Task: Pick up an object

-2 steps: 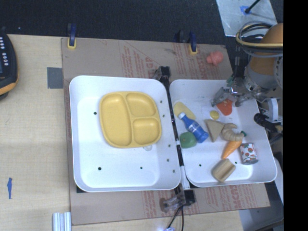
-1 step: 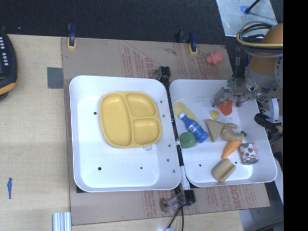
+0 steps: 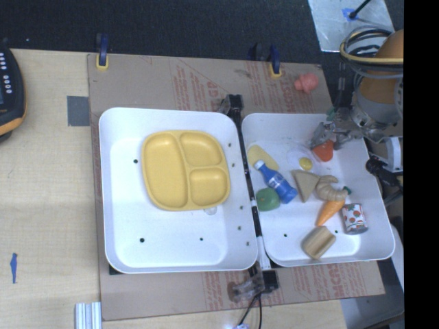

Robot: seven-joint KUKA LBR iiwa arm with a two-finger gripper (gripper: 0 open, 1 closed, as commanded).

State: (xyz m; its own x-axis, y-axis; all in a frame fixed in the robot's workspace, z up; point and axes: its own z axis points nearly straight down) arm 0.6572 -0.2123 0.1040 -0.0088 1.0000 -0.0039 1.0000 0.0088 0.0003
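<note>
Though red print marks the cardboard (image 3: 206,81), no word reads clearly.

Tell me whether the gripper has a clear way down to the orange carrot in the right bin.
Probably yes. The carrot lies uncovered on the floor of the right bin, though a tan piece touches its top end. The gripper sits above the bin's far corner.

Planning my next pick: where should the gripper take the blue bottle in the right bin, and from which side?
Probably the blue bottle is best gripped mid-body, from straight above, fingers closing across its width. It lies flat on a diagonal, with the green object crowding its lower end.
</note>
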